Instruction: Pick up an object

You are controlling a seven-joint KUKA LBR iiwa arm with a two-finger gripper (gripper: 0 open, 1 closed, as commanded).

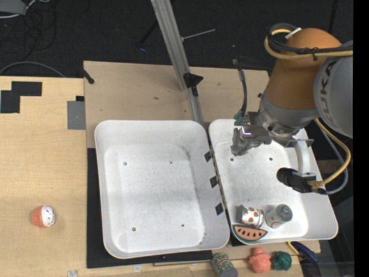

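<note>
Nothing picked yet: gripper [241,142], finger state can't tell, hovers over right white bin [323,227] w/ small red-white cup [251,216] untouched.

Arm [323,91]: grey casing w/ orange band, dark lettering on the side. Yellow and black cables loop round it; small dark metal gripper [241,140].

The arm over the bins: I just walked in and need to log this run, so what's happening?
The grey KUKA arm reaches in from the right, its end effector low over the right bin, near its far end. The small objects, a watermelon slice, a red-and-white piece and a grey piece, lie untouched at the bin's near edge.
</note>
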